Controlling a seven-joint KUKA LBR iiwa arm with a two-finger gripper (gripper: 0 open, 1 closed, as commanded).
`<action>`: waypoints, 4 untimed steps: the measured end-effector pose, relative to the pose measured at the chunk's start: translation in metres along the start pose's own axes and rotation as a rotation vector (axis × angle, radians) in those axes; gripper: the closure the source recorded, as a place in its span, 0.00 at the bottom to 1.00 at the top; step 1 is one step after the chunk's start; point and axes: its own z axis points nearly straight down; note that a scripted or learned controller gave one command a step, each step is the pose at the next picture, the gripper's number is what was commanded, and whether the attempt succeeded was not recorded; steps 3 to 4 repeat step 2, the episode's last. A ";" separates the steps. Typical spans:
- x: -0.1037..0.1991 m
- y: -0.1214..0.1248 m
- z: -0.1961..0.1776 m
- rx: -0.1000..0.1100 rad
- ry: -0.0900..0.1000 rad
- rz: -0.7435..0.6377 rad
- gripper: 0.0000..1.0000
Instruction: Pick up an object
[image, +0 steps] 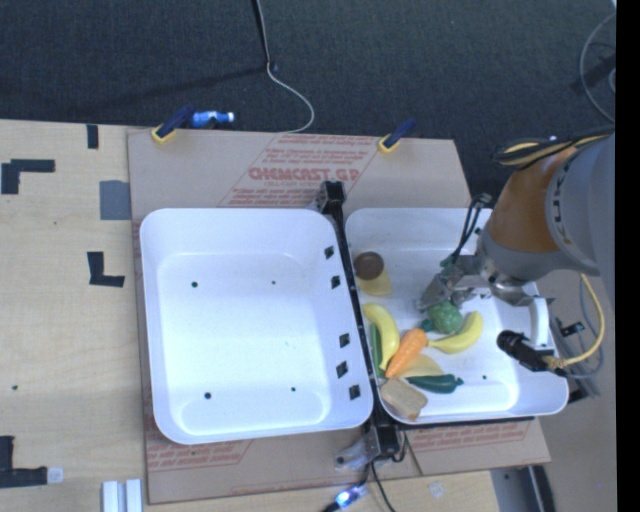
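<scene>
Low in the right bin (500, 402) sits a round green vegetable (447, 319) — knobbly, beside a banana (461, 336). Above it hovers the pincer (441, 295), wrist angled down-left — whether it is open or closed cannot be told.

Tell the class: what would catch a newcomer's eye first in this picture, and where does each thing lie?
The bright heap of toy food in the right bin stands out: an orange carrot, two yellow bananas, a green broccoli-like piece. Above it the grey arm with its orange band reaches in from the right, its gripper down among the items. The left bin is plain white.
</scene>
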 end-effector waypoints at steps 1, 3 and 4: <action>0.101 -0.014 -0.095 -0.003 0.004 -0.008 1.00; 0.204 -0.033 -0.089 0.004 0.006 -0.011 1.00; 0.204 -0.033 -0.089 0.004 0.006 -0.011 1.00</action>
